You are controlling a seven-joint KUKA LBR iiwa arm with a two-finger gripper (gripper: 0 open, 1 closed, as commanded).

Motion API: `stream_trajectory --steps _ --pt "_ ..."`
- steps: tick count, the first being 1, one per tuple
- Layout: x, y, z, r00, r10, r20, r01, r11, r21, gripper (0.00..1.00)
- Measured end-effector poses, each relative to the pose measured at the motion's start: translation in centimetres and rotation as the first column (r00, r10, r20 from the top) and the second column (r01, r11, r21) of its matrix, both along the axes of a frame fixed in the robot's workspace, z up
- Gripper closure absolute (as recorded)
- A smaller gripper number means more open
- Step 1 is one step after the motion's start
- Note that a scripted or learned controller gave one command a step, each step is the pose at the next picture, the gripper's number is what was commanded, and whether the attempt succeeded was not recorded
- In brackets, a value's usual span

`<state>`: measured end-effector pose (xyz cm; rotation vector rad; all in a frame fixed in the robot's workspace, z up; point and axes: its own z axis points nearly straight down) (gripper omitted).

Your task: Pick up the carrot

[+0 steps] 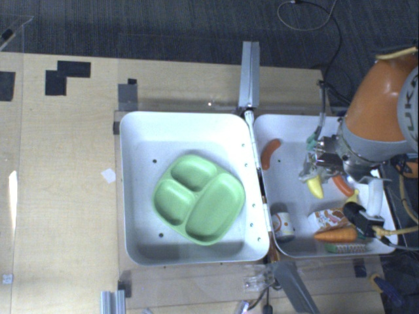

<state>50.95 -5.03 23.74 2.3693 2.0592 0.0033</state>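
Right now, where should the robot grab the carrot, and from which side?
Around its middle, coming straight down from above. The carrot lies flat and long beside the near wall of the right bin, so a sideways reach would likely bump that wall. Squeezing across its narrow width should work best, though a packet lies close on its far side.

We take this for a robotics lab: a grey and orange industrial arm point(383, 110) reaches over a pale wooden bench point(59, 175), where a left bin point(141, 142) and a right bin point(288, 133), both shallow and white, sit framed by metal brackets point(249, 77). Black block marks point(65, 76) dot the bench top, a loose cable point(308, 12) curls on the dark carpet point(131, 12) behind, and a carrot point(335, 235) lies among small assorted objects in the right bin.
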Motion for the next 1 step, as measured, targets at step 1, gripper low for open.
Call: stream_trajectory --steps 1 --pt "-0.03 8.91 -4.47 0.998 -0.057 -0.001 0.057 0.998 0.001 1.0"
